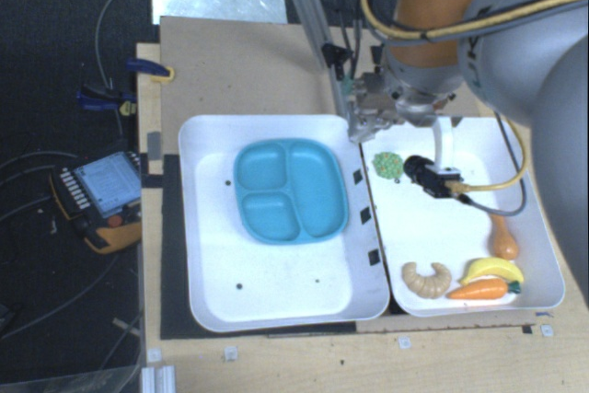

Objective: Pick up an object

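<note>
The gripper [368, 126] hangs at the top left corner of the right bin [543, 285], right over the seam where its rim meets the left bin [198, 225] — whether its tips are spread or closed cannot be told from this angle. Just beside it, inside the right bin, lies a small green bumpy object [388, 165], near the left wall with bare white floor below it. Along that bin's near edge sit a croissant [426, 279], a carrot [479, 291] and a banana [493, 270], crowded together; an orange gourd-like piece [502, 237] lies by the right wall. The left bin holds a blue divided plate [290, 190], with open floor in front.
</note>
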`<state>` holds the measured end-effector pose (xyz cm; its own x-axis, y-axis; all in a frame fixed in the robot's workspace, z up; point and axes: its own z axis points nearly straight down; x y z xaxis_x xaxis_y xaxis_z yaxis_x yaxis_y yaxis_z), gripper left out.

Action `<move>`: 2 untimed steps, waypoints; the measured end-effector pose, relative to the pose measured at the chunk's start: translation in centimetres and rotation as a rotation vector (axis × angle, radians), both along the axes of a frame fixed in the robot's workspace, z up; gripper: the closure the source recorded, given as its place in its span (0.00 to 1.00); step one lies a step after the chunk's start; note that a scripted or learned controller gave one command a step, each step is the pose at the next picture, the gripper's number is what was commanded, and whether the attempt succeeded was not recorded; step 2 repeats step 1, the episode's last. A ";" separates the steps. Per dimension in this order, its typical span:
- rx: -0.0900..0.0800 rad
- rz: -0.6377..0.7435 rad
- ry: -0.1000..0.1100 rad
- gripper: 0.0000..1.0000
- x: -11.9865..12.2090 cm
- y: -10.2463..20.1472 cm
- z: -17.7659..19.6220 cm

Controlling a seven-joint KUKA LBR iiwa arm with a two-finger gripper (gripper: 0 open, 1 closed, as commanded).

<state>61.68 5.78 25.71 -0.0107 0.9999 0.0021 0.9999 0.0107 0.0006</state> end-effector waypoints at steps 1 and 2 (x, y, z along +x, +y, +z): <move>-0.001 -0.001 0.002 1.00 -1.6 4.4 -2.1; -0.001 -0.001 0.002 1.00 -1.6 4.4 -2.1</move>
